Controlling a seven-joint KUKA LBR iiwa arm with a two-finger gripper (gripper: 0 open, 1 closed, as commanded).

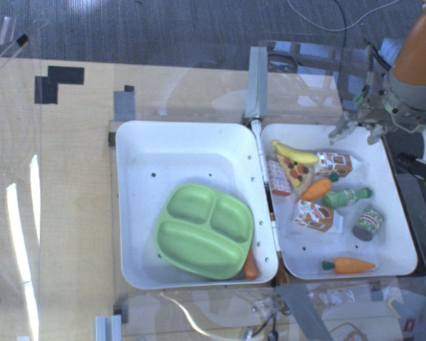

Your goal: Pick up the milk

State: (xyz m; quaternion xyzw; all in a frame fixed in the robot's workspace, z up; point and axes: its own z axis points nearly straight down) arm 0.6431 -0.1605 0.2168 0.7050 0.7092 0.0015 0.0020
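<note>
Two small white-and-orange cartons lie in the right bin (405, 254), and either could be the milk. One carton (334, 164) lies near the far wall beside a banana (295, 153). The other carton (314, 215) lies on its side near the bin's middle. My gripper (356, 131) hangs over the far right corner of this bin, just above and to the right of the far carton. Its two fingers are spread apart, with nothing between them.
The right bin also holds a pizza slice (296, 171), a red-and-white packet (277, 176), a carrot (316, 188), a green bottle (347, 197), a can (368, 223) and a second carrot (349, 265). The left bin (138, 190) holds a green divided plate (204, 230) and an orange piece (250, 267).
</note>
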